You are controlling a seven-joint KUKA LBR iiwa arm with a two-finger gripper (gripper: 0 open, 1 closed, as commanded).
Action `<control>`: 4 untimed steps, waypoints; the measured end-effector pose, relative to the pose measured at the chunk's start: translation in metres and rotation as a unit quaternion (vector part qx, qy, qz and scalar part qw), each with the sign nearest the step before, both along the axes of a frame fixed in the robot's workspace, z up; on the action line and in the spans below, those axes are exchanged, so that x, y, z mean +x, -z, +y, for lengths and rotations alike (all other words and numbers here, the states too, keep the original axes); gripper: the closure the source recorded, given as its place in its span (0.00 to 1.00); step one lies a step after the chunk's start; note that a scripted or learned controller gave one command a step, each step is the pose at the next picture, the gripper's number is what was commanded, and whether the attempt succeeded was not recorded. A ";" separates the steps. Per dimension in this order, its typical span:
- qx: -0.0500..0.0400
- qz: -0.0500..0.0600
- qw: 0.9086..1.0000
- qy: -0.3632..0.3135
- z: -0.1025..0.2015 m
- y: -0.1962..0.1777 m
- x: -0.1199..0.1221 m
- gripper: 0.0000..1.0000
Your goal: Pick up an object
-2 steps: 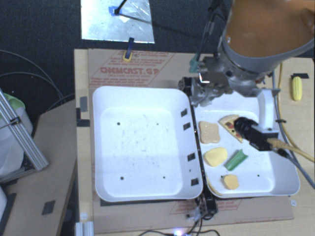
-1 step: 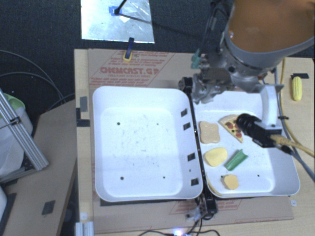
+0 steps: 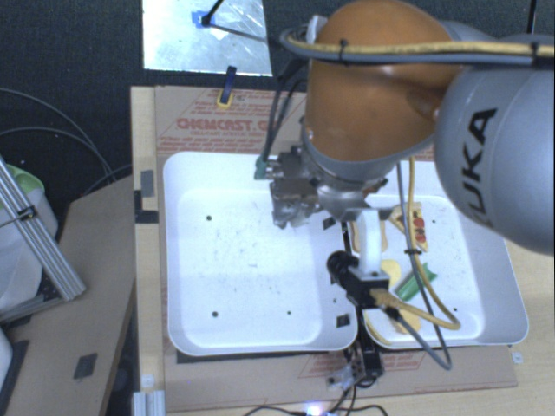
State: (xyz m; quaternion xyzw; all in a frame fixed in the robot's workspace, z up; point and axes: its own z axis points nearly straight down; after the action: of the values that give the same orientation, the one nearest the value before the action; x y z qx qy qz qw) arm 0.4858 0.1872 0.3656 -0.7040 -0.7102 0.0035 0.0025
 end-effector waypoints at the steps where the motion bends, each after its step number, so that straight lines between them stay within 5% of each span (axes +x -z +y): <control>1: 0.002 -0.006 1.000 0.003 -0.003 -0.017 0.002 1.00; 2: 0.001 -0.009 1.000 0.007 -0.068 -0.076 0.002 1.00; 4: 0.002 -0.009 1.000 0.000 -0.064 -0.095 0.003 1.00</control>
State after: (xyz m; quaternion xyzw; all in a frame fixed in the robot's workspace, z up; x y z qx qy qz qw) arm 0.4884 0.1230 0.4609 -0.7043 -0.7099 -0.0047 -0.0024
